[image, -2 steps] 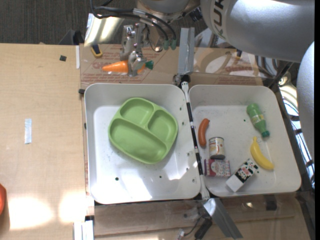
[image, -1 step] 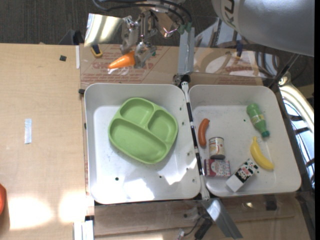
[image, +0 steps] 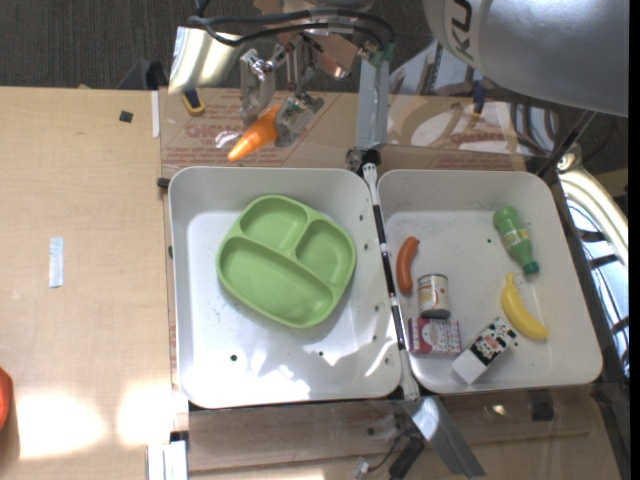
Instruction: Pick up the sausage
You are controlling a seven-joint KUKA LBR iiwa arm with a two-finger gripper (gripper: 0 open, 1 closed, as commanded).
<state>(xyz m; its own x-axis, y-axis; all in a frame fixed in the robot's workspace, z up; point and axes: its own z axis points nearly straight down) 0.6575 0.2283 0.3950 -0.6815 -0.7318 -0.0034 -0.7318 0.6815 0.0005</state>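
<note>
The sausage [image: 405, 264] lies by the right bin's [image: 560, 368] left wall, untouched. The claw [image: 282, 108], above the counter's far edge, clamps a carrot [image: 254, 135] instead

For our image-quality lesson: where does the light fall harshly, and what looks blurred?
Camera view: sunlight washes out the left bin floor and bench edge; the arm at top right is blurred and glary; the sausage is evenly lit and sharp.

Single fixed camera, high above worktop [image: 80, 218], angled down, mid-range; both white bins [image: 190, 298] in frame.
</note>
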